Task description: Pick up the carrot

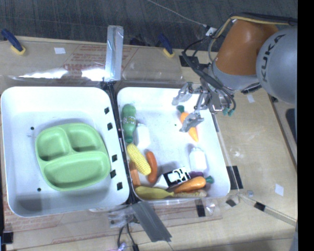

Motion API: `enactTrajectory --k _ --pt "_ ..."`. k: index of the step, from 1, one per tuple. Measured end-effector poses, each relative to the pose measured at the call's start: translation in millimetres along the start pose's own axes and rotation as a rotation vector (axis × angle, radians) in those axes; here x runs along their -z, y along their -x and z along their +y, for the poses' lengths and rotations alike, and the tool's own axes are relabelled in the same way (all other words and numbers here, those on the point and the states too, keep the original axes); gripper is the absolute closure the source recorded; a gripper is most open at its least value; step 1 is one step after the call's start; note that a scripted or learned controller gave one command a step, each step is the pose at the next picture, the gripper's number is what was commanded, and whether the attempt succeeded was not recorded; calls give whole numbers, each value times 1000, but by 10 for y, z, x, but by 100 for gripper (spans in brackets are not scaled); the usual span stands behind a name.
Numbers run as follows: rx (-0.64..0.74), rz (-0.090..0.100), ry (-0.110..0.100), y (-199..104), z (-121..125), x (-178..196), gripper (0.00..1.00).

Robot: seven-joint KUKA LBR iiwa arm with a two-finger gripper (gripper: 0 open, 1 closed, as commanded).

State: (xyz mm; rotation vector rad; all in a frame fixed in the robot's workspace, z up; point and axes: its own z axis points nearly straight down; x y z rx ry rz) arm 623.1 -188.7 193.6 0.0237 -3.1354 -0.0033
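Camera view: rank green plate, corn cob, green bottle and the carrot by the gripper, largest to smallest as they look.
1. green plate
2. and 3. corn cob and green bottle: look alike, no ranking
4. carrot, partly covered by the gripper

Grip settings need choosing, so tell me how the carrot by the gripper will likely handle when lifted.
The carrot looks like a small moulded toy, so it is probably stiff and light. Its tapered, smooth body may slip out of a pinch toward the thin tip. Being rounded, it could roll on the right bin's flat floor if the gripper nudges it.
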Motion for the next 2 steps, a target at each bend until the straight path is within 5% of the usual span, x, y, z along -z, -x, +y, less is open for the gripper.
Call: enactTrajectory --k 1,2 --pt "-149 0 0 137 -104 -1024 0" --pt "-140 -9 -2 175 -85 -876 100"
